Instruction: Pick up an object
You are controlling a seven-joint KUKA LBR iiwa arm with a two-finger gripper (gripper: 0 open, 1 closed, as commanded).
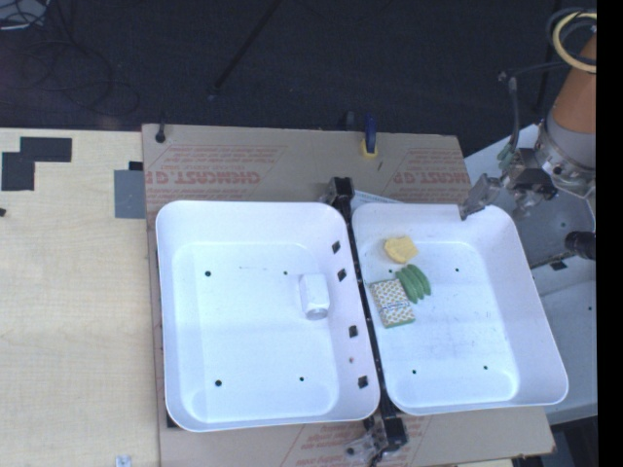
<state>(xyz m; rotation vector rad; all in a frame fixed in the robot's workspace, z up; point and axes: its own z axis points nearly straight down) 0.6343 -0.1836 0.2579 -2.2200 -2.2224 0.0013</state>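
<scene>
So the arm (574,95) sat at the far right, grey with that orange band, and its pincer (484,200) hung right over the far right corner of the right bin (526,358). Couldn't tell if the pincer was open or closed, it was too small and dark against the bin rim, and nothing showed up between its tips.

Three things lay bunched in the left half of the right bin. A yellow lump (400,250) was the farthest one, closest to the pincer but still well apart from it, off to the pincer's left and nearer the camera. Just below that was a green ridged piece (416,282), tilted, and touching or almost touching it on the left was a small checkered packet (392,303), the nearest of the three.

The left bin (195,377) had one thing in it, a small white cylinder (314,296) lying on its side near the right wall, well away from the pincer. Both bins sat side by side on a cardboard sheet (243,168) on the desk (68,309).
</scene>
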